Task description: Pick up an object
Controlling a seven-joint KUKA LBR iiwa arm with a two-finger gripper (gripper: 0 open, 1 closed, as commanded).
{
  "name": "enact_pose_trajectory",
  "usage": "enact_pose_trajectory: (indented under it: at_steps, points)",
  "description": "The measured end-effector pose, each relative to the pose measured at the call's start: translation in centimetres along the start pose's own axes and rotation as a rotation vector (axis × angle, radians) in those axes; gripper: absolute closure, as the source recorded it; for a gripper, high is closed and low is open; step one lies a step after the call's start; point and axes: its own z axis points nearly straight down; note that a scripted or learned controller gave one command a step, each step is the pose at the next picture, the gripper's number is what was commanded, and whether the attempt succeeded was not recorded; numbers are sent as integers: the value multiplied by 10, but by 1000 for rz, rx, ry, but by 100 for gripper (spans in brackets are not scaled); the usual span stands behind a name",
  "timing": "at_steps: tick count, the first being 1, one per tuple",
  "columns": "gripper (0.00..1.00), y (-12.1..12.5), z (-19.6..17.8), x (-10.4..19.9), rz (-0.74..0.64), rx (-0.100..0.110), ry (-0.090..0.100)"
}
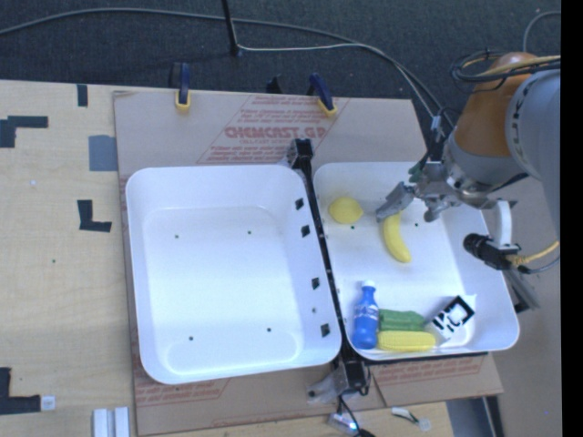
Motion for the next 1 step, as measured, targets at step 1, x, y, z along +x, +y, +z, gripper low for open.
enact_pose_trajectory:
  at_steps: [1]
  points:
    - [0, 8, 72, -4, -1, 8, 1]
